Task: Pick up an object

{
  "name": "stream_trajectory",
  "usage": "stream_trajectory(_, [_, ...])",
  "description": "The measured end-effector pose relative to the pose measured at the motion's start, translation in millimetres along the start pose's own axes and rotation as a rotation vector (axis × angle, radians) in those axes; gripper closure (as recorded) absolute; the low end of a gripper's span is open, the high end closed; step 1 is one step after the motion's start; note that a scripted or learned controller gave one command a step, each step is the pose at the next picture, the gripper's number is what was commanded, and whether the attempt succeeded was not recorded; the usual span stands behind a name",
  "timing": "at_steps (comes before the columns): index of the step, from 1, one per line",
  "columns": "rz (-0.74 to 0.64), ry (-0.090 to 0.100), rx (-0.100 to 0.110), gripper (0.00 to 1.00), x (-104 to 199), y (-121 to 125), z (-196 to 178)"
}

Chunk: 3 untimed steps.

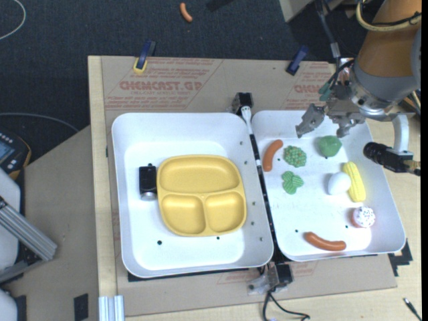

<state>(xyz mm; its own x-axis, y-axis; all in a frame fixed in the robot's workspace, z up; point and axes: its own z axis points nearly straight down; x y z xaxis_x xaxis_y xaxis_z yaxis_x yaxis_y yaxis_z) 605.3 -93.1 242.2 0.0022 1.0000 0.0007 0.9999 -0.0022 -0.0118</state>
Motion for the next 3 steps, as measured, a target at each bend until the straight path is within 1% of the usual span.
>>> stream_trajectory(1, [-0.002, -0.001, -0.013, 0.0, 0, 2, -7])
stream_trajectory(2, [-0.002, 0.0, -0.006, 0.0, 7, -1, 38])
stream_trajectory(3, [-0.001, 0.0, -0.005, 0.0, 1, -8, 86])
